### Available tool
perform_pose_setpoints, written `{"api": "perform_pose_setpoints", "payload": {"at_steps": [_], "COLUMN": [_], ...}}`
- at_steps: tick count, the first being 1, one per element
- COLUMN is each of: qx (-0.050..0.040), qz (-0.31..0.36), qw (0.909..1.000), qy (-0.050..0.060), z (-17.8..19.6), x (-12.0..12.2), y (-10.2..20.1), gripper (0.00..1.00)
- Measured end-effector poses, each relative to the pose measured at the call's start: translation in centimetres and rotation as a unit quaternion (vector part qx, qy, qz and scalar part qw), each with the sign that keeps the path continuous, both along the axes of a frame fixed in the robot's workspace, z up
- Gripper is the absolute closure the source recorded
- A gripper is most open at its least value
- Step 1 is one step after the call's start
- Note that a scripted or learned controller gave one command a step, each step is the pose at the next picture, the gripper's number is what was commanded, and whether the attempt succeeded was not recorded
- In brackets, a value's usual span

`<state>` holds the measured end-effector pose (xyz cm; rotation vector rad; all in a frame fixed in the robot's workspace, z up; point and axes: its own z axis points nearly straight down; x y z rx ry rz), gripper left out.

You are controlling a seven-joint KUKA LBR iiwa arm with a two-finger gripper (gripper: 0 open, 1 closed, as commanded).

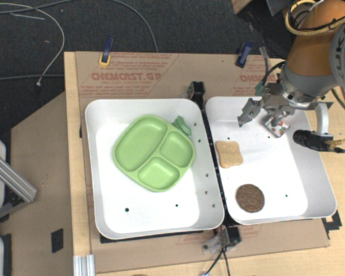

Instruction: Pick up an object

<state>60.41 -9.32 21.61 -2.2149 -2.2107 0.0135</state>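
Observation:
In the right bin (302, 183), a tan, squarish bread-like piece (228, 153) lies near the left wall. A round dark brown patty (250, 198) lies closer to the front. My gripper (261, 122) hangs over the back part of the right bin, above and to the right of the tan piece. Its two fingers are spread open with only white bin floor between them. One fingertip (245, 116) points left and the other (277, 128) sits to the right.
The left bin (112, 209) holds a green three-compartment plate (155, 152) with a small green object (183, 125) at its back right edge. A black divider clamp (196, 89) sits between the bins at the back. Blue clamps (107, 49) hold the cardboard base.

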Motion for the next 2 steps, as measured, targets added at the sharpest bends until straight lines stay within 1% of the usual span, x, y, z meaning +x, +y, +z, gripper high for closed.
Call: {"api": "perform_pose_setpoints", "payload": {"at_steps": [1, 2], "qx": [-0.0006, -0.0006], "qz": [0.001, 0.0], "qw": [1.0, 1.0], "qy": [-0.007, -0.004], "z": [0.7, -4.8], "x": [0.3, 0.6], "y": [0.0, -0.9], "gripper": [0.0, 0.0]}}
